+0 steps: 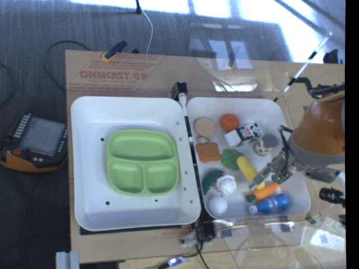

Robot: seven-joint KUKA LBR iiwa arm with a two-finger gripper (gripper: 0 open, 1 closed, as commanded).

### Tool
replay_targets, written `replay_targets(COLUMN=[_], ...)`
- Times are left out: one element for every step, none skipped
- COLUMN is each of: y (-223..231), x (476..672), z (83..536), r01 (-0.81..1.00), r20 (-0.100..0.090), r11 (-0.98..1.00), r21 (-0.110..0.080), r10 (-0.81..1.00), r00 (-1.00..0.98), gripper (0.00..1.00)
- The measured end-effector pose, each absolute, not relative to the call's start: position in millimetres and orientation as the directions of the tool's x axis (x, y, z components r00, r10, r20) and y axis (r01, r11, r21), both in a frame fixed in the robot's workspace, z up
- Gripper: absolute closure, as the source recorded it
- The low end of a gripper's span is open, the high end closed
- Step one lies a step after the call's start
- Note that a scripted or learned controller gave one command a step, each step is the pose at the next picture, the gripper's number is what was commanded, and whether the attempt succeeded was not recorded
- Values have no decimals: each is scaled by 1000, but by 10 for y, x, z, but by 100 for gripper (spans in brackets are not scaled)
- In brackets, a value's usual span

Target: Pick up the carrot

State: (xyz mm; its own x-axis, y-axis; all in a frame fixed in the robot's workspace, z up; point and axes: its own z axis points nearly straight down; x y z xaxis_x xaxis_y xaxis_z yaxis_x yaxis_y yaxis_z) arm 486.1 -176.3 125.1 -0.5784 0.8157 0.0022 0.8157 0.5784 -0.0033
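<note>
The carrot (266,190) is a small orange piece lying near the front right of the right bin (291,129), just behind a blue bottle (272,203). My gripper (275,171) hangs low over the bin, just above and behind the carrot's right end, at the tip of the grey arm with its orange band (321,129). The gripper's body hides the spot where it comes closest to the carrot, so I cannot tell whether they touch.
The right bin also holds a yellow corn cob (245,168), a green leafy piece (230,158), a tomato (229,121), a tan disc (205,127), an orange square (208,152), a small box (245,133), a white egg (218,204). A green divided plate (143,161) lies in the left bin (90,122).
</note>
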Motion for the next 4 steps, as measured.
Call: replay_targets(y=[-1176,-1184,-1679,-1713], x=[4835,4829,4851,4888], z=[1653,1649,944,918], r01=[993,993,970,723], r20=[1,1,-5,-19], r11=[122,121,245,691], r21=[-4,-6,3,5], r10=[993,993,970,722], r00=[-122,-121,-245,-691], gripper=[100,0,0,0])
